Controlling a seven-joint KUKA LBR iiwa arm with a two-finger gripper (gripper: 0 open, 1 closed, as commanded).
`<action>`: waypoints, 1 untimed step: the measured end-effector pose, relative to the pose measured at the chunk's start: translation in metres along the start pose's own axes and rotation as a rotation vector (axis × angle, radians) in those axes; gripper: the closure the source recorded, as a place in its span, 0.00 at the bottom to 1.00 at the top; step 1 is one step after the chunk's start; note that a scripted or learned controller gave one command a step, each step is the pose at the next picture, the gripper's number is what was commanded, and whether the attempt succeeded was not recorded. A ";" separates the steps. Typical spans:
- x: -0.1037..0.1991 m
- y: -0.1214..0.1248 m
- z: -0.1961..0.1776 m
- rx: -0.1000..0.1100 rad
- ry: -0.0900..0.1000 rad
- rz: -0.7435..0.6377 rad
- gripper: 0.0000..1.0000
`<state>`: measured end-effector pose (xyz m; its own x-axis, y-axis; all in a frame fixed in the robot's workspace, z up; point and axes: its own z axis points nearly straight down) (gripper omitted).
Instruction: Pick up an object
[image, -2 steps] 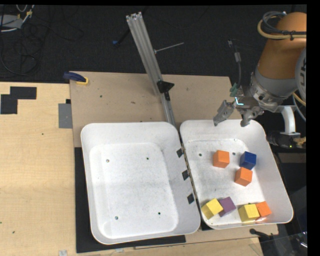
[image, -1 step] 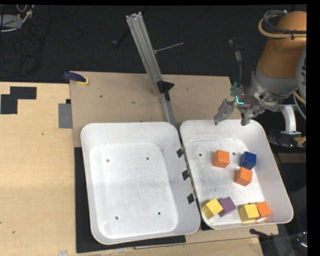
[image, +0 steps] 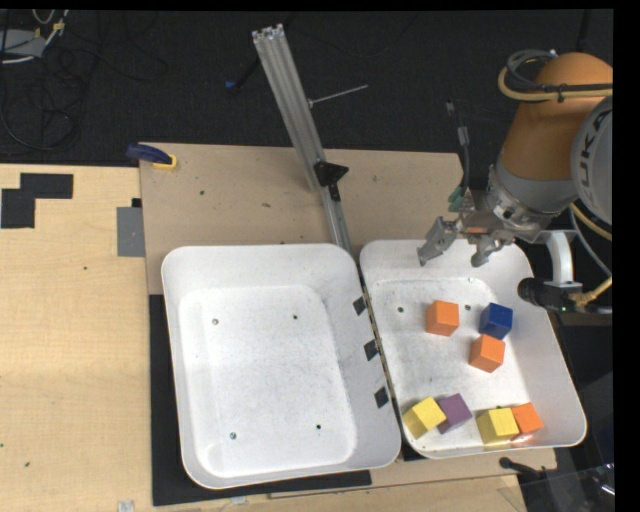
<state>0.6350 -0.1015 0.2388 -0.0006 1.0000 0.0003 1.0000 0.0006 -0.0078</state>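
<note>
Both bins white: left bin (image: 190, 290), right bin (image: 400, 270). In right bin: three orange cubes (image: 442, 317) (image: 487, 353) (image: 526, 418), blue cube (image: 496, 319), purple cube (image: 455, 409), two yellow cubes (image: 425, 415) (image: 496, 425). Arm (image: 545, 150) grey, orange band. Bench (image: 70, 330) pale wood.
</note>
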 end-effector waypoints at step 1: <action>0.004 0.000 0.065 0.002 0.001 0.001 0.00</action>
<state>0.6345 -0.0979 0.1737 0.0002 1.0000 0.0014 1.0000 -0.0002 -0.0100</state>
